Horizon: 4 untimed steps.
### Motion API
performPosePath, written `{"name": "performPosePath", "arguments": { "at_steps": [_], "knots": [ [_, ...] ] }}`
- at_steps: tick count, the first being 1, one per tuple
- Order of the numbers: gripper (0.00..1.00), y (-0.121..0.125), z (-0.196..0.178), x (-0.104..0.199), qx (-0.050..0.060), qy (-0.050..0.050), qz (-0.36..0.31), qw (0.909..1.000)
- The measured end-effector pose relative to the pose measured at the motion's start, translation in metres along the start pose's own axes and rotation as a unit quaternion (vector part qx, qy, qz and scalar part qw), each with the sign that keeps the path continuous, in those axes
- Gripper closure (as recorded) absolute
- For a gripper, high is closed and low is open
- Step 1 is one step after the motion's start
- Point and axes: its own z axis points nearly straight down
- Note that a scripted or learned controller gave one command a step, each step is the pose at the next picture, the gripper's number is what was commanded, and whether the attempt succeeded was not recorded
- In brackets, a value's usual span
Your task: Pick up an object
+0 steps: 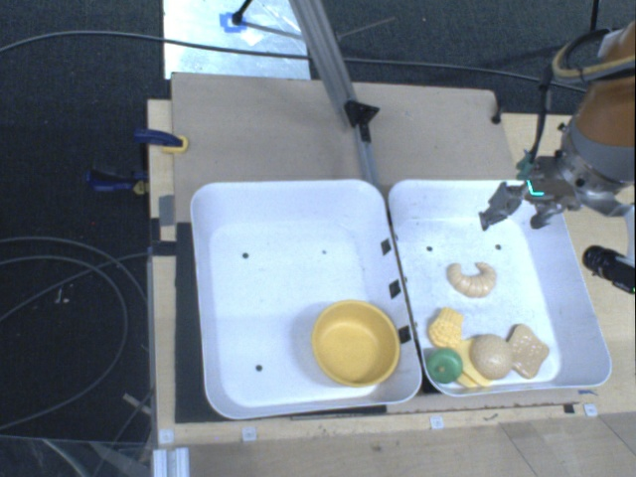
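desk with two white bins | your jaws hang spread and empty over the right bin | croissant lies below-left of jaws, long axis across the bin

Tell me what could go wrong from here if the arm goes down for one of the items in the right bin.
The tool hangs near the far edge of the right bin, away from the items. The croissant lies alone, the easiest target. The waffle, green piece, round bun and cookie crowd the near corner: a grasp there may shove neighbours or close on two at once. The near wall could also block a finger.
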Motion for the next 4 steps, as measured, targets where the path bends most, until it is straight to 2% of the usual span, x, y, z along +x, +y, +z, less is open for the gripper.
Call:
{"name": "performPosePath", "arguments": {
  "at_steps": [1, 4],
  "knots": [
    [0.0, 0.0, 0.0, 0.0, 0.0, 0.0, 0.0, 1.0],
    [0.0, -0.004, 0.169, 0.016, 0.003, 0.0, 0.002, 1.0]
  ]
}}
